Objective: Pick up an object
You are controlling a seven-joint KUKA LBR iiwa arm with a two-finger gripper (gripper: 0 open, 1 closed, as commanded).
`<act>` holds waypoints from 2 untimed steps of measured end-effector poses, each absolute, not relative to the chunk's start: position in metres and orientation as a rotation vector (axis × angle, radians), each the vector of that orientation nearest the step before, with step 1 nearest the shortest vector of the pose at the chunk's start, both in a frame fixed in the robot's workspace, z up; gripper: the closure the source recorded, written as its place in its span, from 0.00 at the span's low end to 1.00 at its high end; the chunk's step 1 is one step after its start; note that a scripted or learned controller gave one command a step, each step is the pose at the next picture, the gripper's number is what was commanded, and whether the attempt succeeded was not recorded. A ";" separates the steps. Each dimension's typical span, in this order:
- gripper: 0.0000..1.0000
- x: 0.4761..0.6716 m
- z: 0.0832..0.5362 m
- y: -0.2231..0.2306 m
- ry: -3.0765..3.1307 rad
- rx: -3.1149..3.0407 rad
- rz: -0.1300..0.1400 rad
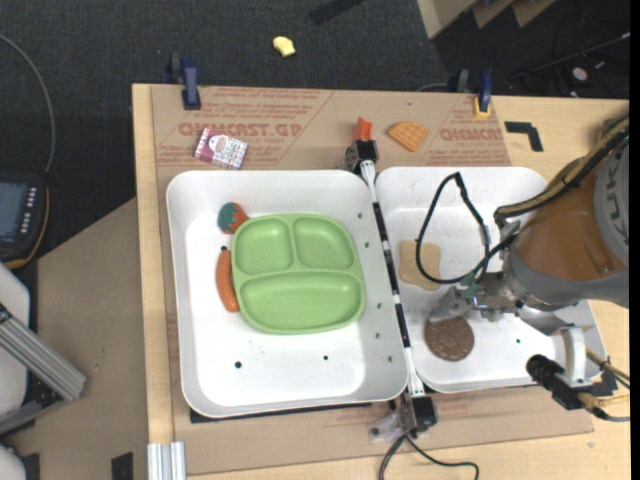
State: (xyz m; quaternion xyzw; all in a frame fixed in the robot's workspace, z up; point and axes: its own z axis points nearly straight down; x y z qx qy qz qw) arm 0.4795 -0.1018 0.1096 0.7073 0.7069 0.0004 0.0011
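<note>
Progress: nothing was seen lifted; the pick was judged to be at the approach stage, with the grasp and the lift left to do.
Arm: the grey arm with its orange band was seen reaching in from the right, over the right bin [520,373].
Gripper: the gripper [462,303] was seen low over the right bin's floor, just above the brown round disc [450,339].
Fingers: whether they were released or clenched could not be told; the wrist hid most of them, and nothing was seen between them.
Likely target: the brown disc was judged the nearest candidate, lying flat on the bin floor by the centre divider.
Other object in right bin: a tan slice-shaped piece [420,260] lay beside the divider, near the disc but apart from it.
Left bin: a green divided plate [297,273] lay in the left bin [290,383], with an orange sausage-shaped toy [227,280] touching its left edge and a small red and teal object [232,216] at its upper left corner.
Table: a waffle-like piece [407,134] and a small printed packet [220,147] lay on the table behind the bins.
</note>
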 end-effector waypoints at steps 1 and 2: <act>0.00 0.479 0.102 -0.102 2.222 2.223 -0.001; 0.00 0.479 0.105 -0.101 2.220 2.221 0.001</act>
